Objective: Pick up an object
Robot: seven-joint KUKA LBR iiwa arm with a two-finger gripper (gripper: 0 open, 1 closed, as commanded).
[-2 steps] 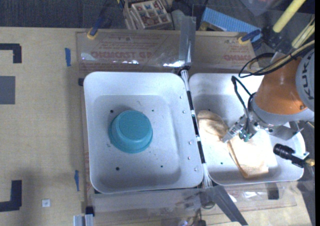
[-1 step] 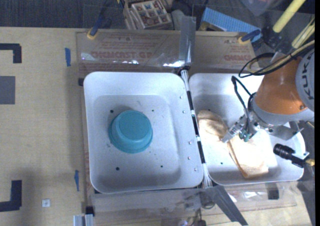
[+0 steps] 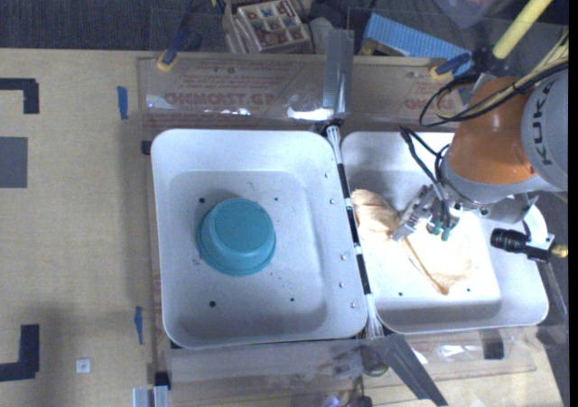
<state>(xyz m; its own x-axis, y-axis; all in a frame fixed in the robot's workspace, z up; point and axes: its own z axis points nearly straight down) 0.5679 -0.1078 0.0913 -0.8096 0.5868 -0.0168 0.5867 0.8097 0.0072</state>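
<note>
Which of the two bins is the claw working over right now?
The right bin, holding the tan cloth. The claw hangs above it; the left bin holds the teal bowl.

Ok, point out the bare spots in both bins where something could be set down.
Left bin: bare floor rings the teal bowl, widest along the near wall and toward the divider. Right bin: crowded; the beige cloth spreads from the divider across the middle, with the gripper low over it. Bare floor there is the far corner by the divider and the near strip.
</note>
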